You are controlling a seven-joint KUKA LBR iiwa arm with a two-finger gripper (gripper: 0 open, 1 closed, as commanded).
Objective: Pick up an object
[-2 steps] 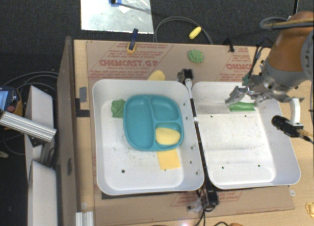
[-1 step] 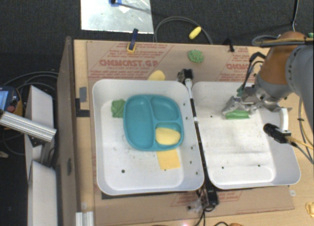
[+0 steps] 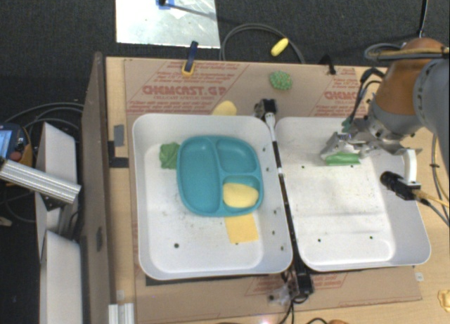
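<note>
Green object (image 3: pixel 342 159), long, flat, smooth

robot lab | white bins (image 3: pixel 211 263) on cardboard-topped bench (image 3: pixel 176 83) — loose cables (image 3: pixel 42 115)

Flat green object (image 3: pixel 342 159) lying in right bin's (image 3: pixel 351 245) far side

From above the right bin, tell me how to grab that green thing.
Take the green piece across its narrow width at mid-length, coming straight down. It lies flat and long, running left-right on the right bin floor, right by the pincer.
</note>
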